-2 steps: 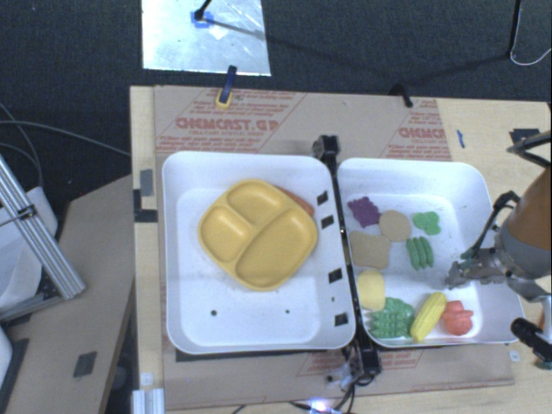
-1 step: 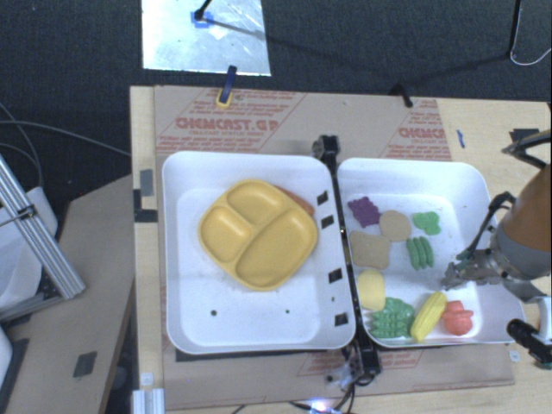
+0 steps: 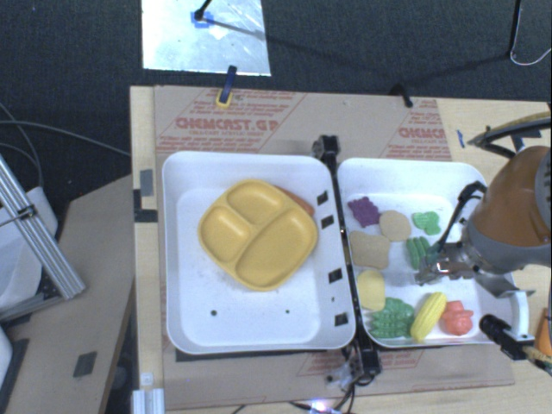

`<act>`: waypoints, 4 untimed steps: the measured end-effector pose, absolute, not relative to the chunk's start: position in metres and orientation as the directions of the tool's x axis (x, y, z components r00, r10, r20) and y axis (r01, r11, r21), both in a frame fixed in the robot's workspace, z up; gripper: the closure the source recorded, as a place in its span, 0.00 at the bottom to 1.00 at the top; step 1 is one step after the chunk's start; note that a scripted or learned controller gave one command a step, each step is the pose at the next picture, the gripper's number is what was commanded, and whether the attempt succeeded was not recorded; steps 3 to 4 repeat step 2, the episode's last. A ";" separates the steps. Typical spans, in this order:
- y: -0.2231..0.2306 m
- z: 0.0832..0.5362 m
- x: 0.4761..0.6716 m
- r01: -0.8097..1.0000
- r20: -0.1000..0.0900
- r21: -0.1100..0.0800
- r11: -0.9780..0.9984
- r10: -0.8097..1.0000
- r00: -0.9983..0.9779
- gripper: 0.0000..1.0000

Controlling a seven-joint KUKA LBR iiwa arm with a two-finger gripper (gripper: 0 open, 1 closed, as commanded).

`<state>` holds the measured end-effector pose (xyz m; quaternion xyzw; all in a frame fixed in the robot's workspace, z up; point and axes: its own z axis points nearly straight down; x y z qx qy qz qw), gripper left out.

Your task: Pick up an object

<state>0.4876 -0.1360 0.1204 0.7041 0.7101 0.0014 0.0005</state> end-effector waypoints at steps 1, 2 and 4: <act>-0.170 0.083 0.486 1.000 -0.001 0.000 -0.001 1.000 0.001 1.00; -0.172 0.115 0.531 1.000 -0.002 0.007 0.006 1.000 -0.006 1.00; -0.172 0.115 0.531 1.000 -0.002 0.007 0.006 1.000 -0.006 1.00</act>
